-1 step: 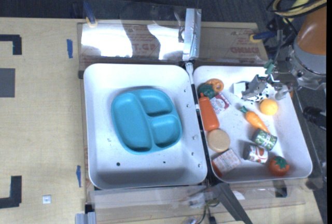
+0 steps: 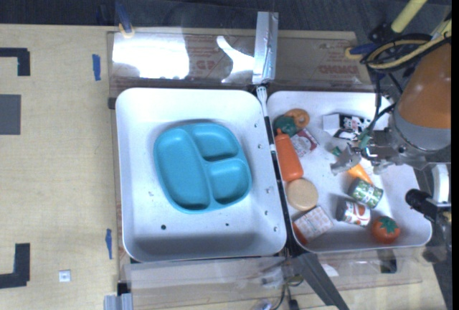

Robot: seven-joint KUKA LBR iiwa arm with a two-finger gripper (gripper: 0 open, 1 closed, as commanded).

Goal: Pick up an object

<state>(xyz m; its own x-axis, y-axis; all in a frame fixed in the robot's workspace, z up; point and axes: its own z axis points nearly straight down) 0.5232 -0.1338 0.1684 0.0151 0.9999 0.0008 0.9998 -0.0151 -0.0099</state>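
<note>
Hovering over the right bin [image 2: 423, 233], our gripper [image 2: 351, 154] sits above the clutter; whether its fingers are apart we cannot tell. We judge the green can [image 2: 366, 193] just below it stiff, light and slick (grip across its round sides). Nearby, the orange carrot [image 2: 289, 158] looks smooth and tapered.

grey arm with the orange band [image 2: 430, 104] runs off the right edge, covering the right white bin's far corner [image 2: 401, 97]; the small black-and-white packet's print [image 2: 346, 123] too tiny to read.
</note>
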